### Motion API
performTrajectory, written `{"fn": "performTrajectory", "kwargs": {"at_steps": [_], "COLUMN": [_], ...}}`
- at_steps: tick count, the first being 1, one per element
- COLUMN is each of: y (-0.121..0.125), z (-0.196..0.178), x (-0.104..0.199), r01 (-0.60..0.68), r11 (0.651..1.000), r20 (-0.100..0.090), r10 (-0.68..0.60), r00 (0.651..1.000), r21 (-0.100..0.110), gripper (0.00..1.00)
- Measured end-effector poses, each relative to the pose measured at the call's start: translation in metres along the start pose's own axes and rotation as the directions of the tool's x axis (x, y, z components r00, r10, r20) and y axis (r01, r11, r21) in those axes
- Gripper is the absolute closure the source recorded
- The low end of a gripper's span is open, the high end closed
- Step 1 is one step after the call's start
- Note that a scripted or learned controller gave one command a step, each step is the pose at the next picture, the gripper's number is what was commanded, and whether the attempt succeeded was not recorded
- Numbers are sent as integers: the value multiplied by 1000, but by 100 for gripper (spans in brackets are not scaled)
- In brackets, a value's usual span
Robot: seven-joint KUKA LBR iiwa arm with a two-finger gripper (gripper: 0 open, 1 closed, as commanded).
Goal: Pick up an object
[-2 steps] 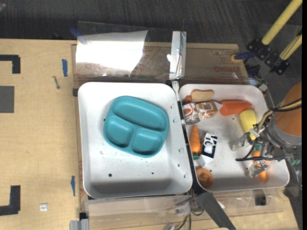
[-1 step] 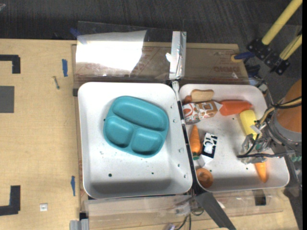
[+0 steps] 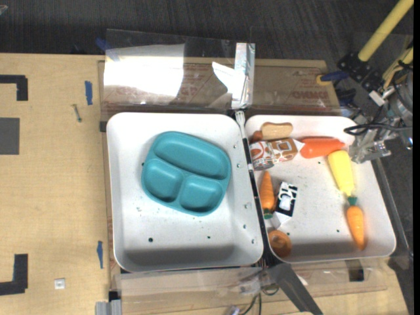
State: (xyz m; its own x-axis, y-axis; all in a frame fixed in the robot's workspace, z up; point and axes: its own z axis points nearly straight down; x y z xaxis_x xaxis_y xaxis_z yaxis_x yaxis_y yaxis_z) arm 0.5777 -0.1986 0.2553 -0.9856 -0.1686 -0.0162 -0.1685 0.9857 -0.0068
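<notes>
Looking first at the silver gripper [image 3: 369,147], we see it hanging over the far right edge of the right white bin [image 3: 387,241]. We cannot tell if it is open or closed, and we see nothing held in it.

Just beside the gripper, a little lower in the picture, lies a yellow toy corn cob [image 3: 341,169]. Close on the gripper's other side, toward the middle of the bench, is a long red-orange toy vegetable [image 3: 321,147]. Its tip almost meets the top of the corn.

Below the corn, farther from the gripper, lies an orange toy carrot with a green top [image 3: 355,223].

Well apart from the gripper, along the bin's other side, we see:
- a tan toy bread roll [image 3: 275,131]
- a brown and white packet [image 3: 272,153] touching the roll
- a small orange carrot [image 3: 266,192]
- a black and white card [image 3: 286,199] just beside that carrot
- a round brown toy [image 3: 280,243] in the near corner

Farthest from the gripper is the left white bin [image 3: 131,241]. A teal plastic plate with three parts [image 3: 187,172] lies in it.
</notes>
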Motion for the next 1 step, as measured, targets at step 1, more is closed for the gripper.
{"fn": "performTrajectory", "kwargs": {"at_steps": [1], "y": [1], "z": [5], "x": [2], "r01": [-1], "r11": [1000], "r20": [-8], "r10": [1], "r00": [1000], "r21": [-6], "gripper": [0]}}
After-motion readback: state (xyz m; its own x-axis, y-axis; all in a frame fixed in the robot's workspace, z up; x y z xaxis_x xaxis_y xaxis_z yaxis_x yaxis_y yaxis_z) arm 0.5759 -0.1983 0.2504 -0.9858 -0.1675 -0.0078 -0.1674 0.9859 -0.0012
